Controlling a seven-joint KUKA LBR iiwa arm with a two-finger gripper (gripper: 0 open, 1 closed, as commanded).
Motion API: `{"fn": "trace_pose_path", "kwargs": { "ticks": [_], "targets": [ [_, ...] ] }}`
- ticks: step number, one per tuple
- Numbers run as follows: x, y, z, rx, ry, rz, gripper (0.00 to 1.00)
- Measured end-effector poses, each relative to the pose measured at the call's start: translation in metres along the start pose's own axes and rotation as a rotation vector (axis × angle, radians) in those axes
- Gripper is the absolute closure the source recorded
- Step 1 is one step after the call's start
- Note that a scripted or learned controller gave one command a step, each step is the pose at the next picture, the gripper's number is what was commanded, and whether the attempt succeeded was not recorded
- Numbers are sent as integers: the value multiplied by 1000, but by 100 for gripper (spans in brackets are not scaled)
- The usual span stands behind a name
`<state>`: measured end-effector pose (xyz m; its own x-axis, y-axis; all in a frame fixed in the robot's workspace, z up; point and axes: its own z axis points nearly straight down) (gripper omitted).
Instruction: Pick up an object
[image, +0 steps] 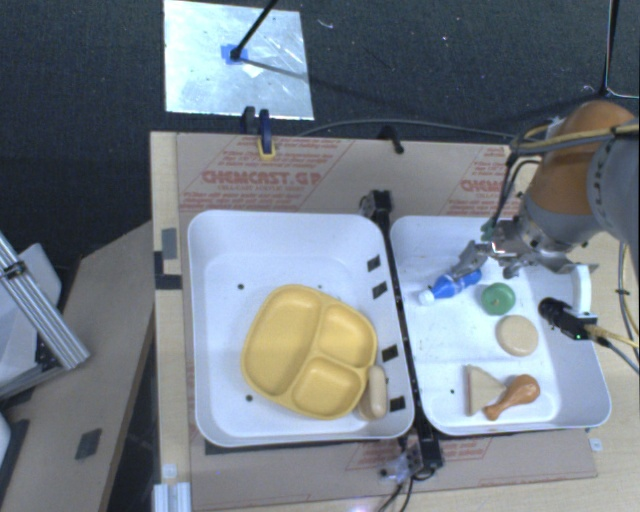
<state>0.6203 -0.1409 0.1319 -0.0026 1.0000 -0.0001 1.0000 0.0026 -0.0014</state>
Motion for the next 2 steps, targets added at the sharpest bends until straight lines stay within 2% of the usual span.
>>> {"fn": "trace_pose_path", "kwargs": {
  "ticks": [1, 2],
  "targets": [
    [3, 10, 23, -32, 0, -3, 0],
    [1, 9, 14, -27, -1, -3, 100]
  ]
}}
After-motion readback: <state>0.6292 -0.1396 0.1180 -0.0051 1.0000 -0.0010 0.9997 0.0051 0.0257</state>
